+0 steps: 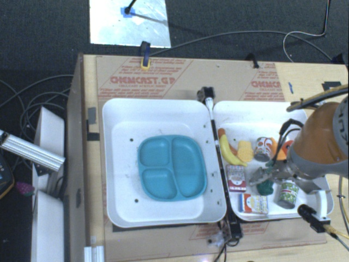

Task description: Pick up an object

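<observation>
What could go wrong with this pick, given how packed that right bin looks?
Two risks stand out. The pincer sits low in the right bin among tightly packed things: a dark green object, a small can and a red and white box. Closing here could catch two at once or shove a neighbour aside. The banana and yellow item lie close by, so a sideways nudge might pile things against the bin wall.

2 bins (117, 146) sit side by side on the worktop (163, 75). The left bin holds 1 divided plate (172, 166) near its middle. In the right bin (242, 112), a banana (229, 152) lies at the left wall, a can (264, 147) to its right, and a carton (254, 203) near the front edge.
</observation>
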Controlling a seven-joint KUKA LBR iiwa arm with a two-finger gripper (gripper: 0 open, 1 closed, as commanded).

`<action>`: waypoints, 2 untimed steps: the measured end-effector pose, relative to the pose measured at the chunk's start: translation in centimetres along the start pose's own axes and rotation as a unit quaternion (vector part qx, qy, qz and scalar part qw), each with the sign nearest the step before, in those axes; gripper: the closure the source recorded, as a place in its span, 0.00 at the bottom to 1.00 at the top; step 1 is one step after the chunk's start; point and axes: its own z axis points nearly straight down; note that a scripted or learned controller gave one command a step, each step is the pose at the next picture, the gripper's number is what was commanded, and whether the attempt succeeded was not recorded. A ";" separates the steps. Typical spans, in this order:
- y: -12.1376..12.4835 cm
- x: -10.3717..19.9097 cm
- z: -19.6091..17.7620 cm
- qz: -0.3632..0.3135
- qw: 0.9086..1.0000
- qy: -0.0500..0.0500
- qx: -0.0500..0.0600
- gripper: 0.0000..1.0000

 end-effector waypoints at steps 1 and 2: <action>0.2 0.0 -1.1 -0.001 1.000 0.000 -0.002 1.00; 5.4 8.5 -13.5 -0.002 1.000 0.000 -0.002 1.00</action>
